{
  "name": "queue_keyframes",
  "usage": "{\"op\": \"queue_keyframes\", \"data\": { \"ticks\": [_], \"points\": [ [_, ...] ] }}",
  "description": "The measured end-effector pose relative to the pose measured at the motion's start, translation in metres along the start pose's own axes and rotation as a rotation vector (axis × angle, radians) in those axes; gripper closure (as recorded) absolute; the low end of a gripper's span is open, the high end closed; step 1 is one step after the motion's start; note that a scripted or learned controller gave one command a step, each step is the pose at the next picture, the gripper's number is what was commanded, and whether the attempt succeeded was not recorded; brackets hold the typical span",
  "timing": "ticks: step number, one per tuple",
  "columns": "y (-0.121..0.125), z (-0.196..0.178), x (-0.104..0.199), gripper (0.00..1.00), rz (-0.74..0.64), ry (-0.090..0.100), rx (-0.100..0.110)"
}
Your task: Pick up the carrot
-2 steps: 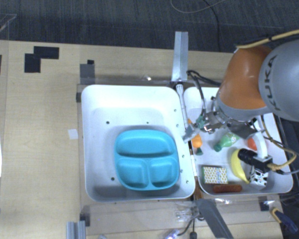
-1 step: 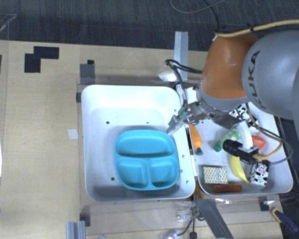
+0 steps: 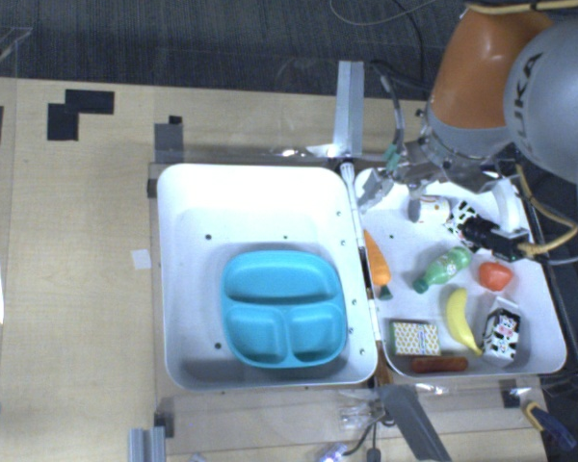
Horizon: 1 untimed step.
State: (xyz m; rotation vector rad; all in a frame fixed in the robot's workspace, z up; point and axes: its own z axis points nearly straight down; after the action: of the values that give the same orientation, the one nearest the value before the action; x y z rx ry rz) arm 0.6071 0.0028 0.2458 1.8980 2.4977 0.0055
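Carrot point(image 3: 376, 261) against right bin's point(image 3: 555, 335) left wall

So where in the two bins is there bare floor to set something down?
Left bin: bare floor above and left of the blue divided tray. Right bin: a small bare patch between the carrot and the green bottle; its front is crowded with the banana, tomato and packets.

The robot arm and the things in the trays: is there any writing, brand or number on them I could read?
"KU": start of a brand name on the grey arm; the rest is cut off by the picture's edge.
Small patterned box in the right bin: print too small to read.
Black-and-white carton: only blotches, nothing legible.
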Motion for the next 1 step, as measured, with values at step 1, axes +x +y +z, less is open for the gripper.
{"op": "queue_keyframes", "data": {
  "ticks": [1],
  "points": [
    [-0.0386,0.061,0.0125,0.0,0.044,0.001,0.003]
  ]
}}
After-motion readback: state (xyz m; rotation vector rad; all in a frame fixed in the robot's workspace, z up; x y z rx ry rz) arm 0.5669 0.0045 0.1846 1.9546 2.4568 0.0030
